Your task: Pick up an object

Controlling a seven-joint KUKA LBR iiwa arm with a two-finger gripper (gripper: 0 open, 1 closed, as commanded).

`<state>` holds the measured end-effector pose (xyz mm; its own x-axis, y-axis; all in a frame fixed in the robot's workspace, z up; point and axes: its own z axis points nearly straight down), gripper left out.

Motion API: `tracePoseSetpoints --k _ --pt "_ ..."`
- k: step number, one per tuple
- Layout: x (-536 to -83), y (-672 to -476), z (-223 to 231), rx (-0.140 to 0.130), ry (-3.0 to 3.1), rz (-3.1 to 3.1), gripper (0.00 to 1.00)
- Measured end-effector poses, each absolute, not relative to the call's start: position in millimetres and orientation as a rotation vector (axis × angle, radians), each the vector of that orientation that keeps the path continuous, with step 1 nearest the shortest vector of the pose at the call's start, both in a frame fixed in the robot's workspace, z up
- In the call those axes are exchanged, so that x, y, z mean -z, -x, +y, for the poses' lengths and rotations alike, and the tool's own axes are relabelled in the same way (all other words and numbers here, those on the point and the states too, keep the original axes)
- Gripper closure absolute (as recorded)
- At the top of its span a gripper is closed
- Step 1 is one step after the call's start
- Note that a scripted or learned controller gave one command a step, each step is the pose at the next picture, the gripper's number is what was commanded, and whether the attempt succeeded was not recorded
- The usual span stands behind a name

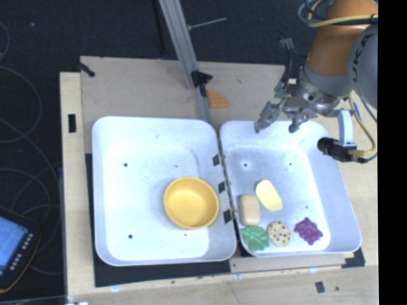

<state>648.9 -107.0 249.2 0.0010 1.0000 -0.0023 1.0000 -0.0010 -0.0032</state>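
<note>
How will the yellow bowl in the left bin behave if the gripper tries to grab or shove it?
The yellow bowl looks rigid and thin-walled, so probably light; a push would likely slide it across the smooth left bin. It sits upright with a rounded profile, so a rim pinch may tip it. The gripper fingers look spread, likely too narrow to span it.

pale wooden bench (133, 88) on dark floor (38, 24)

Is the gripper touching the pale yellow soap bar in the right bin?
Apart. The camera view shows the gripper open over the right bin's far edge, with bare bin floor between it and the yellow soap bar.
</note>
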Motion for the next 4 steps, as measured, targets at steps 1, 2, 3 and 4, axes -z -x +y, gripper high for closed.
tracePoseSetpoints --k 1,2,3,4 --pt "-206.0 -648.1 -112.9 -0.006 2.222 -2.220 0.00" --pt "-163.4 -648.7 -111.7 -0.006 2.224 -2.217 0.00" --pt "-177.8 -650.5 -112.7 0.002 2.231 -2.218 1.00" --pt "-243.4 -651.6 -113.4 0.008 2.226 -2.227 1.00"
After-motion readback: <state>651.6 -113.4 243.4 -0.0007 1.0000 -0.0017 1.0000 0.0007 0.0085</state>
